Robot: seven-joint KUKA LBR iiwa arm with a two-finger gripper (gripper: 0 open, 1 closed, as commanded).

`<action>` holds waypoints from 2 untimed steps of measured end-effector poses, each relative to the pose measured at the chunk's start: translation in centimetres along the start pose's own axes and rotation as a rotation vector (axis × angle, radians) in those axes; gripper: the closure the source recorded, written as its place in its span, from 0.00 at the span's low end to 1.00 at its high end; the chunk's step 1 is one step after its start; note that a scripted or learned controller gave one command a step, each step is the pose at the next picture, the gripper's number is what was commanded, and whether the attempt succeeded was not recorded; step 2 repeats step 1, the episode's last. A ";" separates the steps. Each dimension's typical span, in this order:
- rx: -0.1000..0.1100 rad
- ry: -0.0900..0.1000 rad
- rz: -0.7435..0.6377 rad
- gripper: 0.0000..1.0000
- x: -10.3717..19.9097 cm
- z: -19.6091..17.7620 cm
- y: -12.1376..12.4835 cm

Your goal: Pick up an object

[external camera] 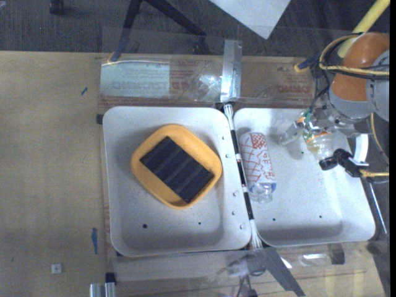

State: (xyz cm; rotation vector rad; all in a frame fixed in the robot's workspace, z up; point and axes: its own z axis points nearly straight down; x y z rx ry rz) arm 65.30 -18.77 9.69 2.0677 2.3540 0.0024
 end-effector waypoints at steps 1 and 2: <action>0.003 0.003 -0.168 1.00 3.4 -8.6 1.0; 0.003 0.003 -0.168 1.00 3.4 -8.6 1.0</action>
